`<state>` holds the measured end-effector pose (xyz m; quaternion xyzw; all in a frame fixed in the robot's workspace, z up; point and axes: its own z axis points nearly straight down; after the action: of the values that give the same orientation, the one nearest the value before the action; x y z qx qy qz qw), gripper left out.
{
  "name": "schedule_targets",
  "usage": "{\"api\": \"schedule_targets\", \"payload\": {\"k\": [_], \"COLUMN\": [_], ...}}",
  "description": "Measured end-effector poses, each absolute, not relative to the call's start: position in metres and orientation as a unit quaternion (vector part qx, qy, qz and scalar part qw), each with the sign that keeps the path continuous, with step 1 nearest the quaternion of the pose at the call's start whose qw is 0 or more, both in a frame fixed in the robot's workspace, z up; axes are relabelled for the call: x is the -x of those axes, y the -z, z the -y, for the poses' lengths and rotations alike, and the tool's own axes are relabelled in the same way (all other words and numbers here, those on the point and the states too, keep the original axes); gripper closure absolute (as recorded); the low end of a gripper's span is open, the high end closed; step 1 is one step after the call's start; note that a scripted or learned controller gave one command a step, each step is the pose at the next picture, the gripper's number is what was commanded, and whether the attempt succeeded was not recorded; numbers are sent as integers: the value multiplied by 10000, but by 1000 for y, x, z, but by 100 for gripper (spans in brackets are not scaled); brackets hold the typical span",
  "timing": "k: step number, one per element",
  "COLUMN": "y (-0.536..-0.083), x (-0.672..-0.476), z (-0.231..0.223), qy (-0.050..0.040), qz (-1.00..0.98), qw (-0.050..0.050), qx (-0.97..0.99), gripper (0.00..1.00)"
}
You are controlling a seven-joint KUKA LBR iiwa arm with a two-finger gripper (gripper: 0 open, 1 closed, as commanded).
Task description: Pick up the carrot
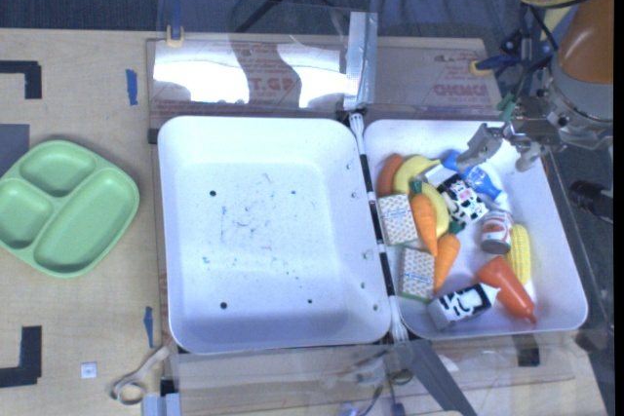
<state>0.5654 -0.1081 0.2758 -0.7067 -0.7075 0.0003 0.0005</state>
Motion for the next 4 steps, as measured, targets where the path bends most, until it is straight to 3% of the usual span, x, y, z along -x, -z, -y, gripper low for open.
{"api": "schedule_targets", "payload": {"k": [1, 2, 3, 4], "y": [-161, -183, -86, -96], "x": [-533, -480, -525, -526], "z": [92, 83, 117, 119], "qy": [-1, -3, 21, 30], "qz": [7212, 7230, 5956, 5938], "qw": [5, 14, -3, -17], "qx": [6927, 6908, 8033, 8046], "gripper": [0, 0, 0, 100]}}
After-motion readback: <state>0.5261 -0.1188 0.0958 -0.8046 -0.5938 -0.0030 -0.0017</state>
